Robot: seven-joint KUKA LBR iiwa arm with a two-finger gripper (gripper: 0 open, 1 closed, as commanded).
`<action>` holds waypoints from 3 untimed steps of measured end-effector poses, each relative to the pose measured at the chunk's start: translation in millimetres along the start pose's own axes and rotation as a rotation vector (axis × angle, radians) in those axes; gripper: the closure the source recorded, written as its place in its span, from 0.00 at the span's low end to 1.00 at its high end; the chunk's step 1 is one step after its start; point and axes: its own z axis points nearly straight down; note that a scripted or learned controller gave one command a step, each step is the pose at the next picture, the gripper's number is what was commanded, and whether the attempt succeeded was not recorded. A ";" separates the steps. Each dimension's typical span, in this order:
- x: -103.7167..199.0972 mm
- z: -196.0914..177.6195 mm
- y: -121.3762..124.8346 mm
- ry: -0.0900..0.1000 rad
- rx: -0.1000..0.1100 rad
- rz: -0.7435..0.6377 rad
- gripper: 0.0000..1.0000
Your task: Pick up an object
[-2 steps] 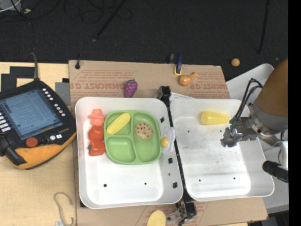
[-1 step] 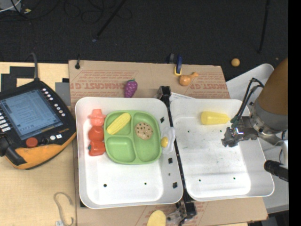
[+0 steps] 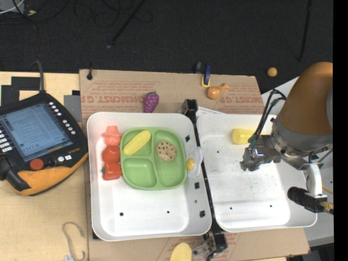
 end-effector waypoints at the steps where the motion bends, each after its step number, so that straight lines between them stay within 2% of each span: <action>1: 15.2 0.2 2.4 -0.001 0.000 0.003 1.00; 2: 21.9 4.4 -2.9 -0.002 0.001 0.004 1.00; 3: 24.2 17.2 4.8 -0.002 0.002 0.003 1.00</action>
